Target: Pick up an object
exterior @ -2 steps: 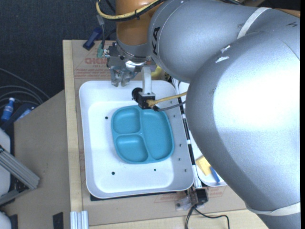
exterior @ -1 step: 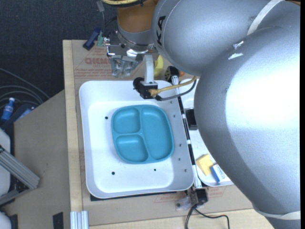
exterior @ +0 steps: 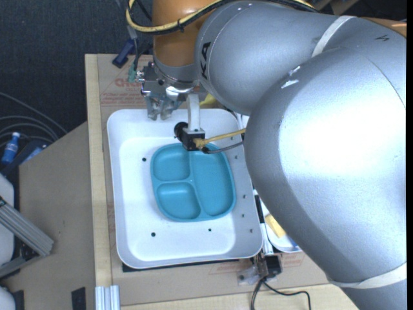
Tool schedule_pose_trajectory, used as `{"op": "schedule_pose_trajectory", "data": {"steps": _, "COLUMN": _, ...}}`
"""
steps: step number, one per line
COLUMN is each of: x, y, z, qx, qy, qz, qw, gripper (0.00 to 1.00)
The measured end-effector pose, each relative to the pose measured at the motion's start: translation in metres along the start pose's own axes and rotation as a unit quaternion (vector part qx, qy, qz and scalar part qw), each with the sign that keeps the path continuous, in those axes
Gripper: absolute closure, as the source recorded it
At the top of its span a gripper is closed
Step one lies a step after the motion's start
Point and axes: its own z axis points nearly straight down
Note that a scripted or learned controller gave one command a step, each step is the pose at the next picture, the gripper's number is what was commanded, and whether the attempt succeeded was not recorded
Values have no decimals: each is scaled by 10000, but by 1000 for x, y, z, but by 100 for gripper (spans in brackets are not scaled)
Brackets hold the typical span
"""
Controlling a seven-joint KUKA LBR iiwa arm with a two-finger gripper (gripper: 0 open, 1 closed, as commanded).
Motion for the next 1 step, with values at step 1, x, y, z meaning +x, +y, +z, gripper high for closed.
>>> {"op": "schedule_pose_trajectory", "data": {"steps": 1, "x": 0, "y": -12, "z": -65, "qx": -25, "qy": 8, "qz": -3, "qw": 10000, "gripper": 100}}
